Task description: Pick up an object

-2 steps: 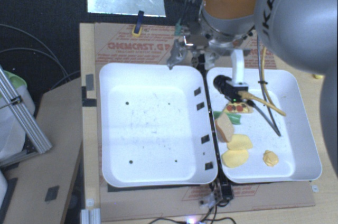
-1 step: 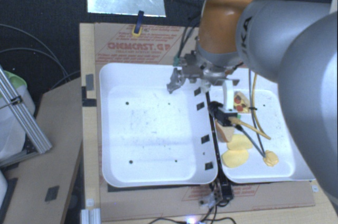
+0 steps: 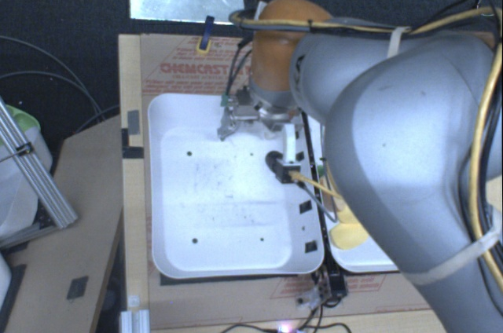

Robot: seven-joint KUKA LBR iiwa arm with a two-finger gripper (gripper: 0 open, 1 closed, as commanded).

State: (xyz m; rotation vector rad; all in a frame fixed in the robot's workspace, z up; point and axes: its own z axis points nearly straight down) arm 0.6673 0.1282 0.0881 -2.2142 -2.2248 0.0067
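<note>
From above, the grey arm (image 3: 393,143) reaches in over the 2 white bins. Its gripper (image 3: 236,115) hangs at the far edge of the left bin (image 3: 212,237); how far open it is cannot be told. A yellow object (image 3: 348,234) lies in the right bin (image 3: 369,261), just beside the left bin's near right corner, partly under the arm.

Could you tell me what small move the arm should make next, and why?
Probably swing right, toward the right bin: the gripper hangs at the far edge of the left bin, while the one visible pickable thing, a yellow object, lies in the right bin.
</note>
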